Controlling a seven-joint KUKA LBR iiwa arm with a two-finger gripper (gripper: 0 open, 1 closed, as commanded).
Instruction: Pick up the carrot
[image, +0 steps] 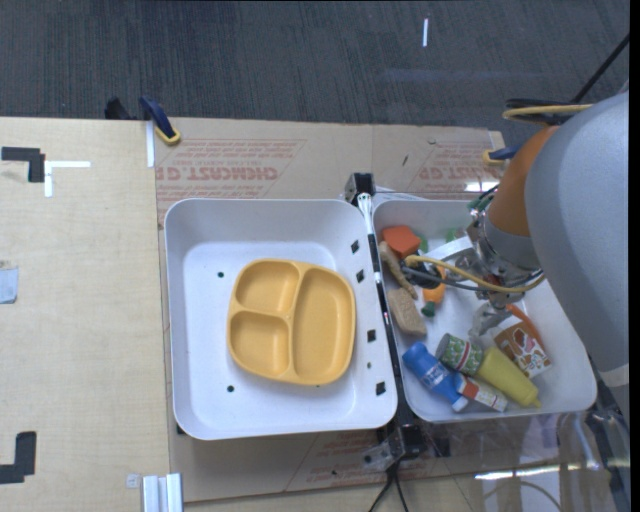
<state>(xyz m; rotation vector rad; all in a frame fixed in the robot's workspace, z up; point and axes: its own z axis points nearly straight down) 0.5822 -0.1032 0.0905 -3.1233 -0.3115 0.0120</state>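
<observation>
carrot: small orange piece (432, 294) in right bin (570, 385), just beside the brush (404, 303), on its right
carrot axis: too hidden by cables to tell; pointing unclear
tool: (487, 318) just right of carrot, slightly nearer the camera; whether clenched or released, cannot tell
judged move: short shift leftward to carrot

Arm (585, 220): cut off by the right edge; covers the right bin's (570, 390) upper right corner.
End effector (487, 318): finger state unreadable among cables.
Carrot (432, 293): partly hidden under a yellow cable (450, 262).
Bench (80, 300): cut by the left edge.
</observation>
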